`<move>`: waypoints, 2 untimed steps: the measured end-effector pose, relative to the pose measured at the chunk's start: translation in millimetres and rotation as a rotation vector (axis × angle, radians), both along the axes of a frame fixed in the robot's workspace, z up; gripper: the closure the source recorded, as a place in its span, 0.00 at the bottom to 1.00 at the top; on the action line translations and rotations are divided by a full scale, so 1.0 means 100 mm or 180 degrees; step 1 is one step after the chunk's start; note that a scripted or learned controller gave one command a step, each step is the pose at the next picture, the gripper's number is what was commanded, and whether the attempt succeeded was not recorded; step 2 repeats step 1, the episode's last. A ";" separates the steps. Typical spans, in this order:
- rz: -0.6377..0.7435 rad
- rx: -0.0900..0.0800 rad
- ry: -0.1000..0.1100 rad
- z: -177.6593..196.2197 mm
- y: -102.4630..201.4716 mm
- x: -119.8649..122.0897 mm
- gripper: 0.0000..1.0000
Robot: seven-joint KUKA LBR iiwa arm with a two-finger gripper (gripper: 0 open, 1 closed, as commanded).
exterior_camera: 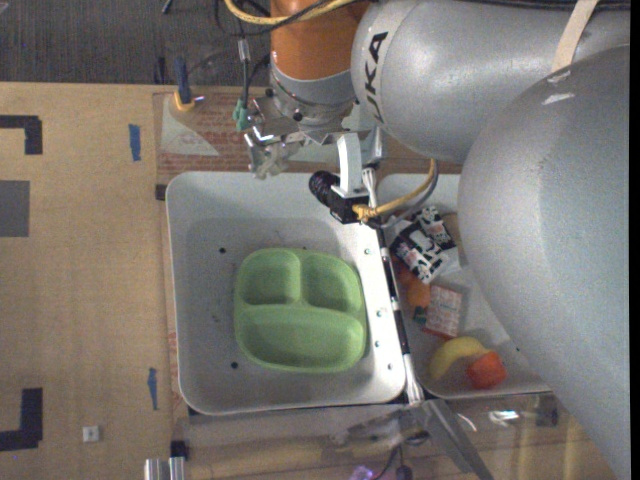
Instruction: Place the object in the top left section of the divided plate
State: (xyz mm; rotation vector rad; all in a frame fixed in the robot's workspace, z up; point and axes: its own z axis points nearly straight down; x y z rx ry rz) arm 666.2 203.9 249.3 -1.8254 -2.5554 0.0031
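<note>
Near the middle of the left shallow white bin (200, 218) lies one green plastic divided plate (300, 311), flat on the bin floor, with three sections: two smaller ones side by side and one long one next to them. All three sections look bare. One second shallow white bin (440, 383) sits just beside it on the right, the two rims touching. That bin holds a small heap: one black-and-white patterned packet (428, 244), one small pale card with red print (446, 311), one yellow banana-shaped toy (456, 354), one red-orange rounded toy (487, 370) touching the banana, and one orange piece (414, 292) beside the rim. Above the left bin's far rim hangs the metal two-finger gripper (264, 156), under the arm's orange band (315, 18). Whether its fingers are apart or together, I cannot tell; nothing is visible between them.
</note>
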 end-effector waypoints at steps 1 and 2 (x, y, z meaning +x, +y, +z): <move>-0.0519 0.0000 0.0003 -0.70 -0.07 -0.28 1.00; -0.0519 0.0000 0.0003 -0.70 -0.07 -0.28 1.00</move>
